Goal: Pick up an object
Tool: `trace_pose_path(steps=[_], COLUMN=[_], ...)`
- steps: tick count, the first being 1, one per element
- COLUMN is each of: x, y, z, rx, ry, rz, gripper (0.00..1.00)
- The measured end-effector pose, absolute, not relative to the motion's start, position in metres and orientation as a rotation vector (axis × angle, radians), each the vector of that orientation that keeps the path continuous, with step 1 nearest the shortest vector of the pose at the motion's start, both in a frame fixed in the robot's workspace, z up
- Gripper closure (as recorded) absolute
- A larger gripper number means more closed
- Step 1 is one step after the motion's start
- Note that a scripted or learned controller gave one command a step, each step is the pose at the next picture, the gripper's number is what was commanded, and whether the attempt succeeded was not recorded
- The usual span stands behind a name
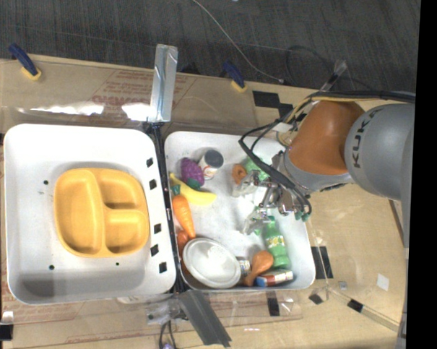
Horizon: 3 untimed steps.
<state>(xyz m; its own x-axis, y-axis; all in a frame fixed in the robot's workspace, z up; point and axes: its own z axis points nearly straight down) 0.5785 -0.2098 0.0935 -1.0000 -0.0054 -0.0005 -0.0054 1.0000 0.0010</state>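
The big grey arm (371,151) runs off the right side, so most of it is cut away. Its pincer (264,208) hangs over the right bin (302,242), and its tips are too small and tangled with wires to make out. It hides the top of a green bottle (276,246). A silver bowl (211,262) covers the bottom of the carrots (183,218). One small brown thing (239,172) (maybe food) is too blurry to name.

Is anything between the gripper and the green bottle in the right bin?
Nothing visible does. The gripper hangs right above the upper end of the green bottle; the drumstick and bowl lie farther down.
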Motion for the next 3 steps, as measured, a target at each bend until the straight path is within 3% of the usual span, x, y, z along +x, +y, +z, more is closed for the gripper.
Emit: trace_pose_path(steps=[1, 3], x=[0.6585, 0.6585], y=[-0.1948, -0.1948], z=[0.0940, 0.0940], rx=[0.380, 0.380], ry=[3.115, 3.115], rz=[-0.001, -0.001], gripper=[0.00, 0.00])
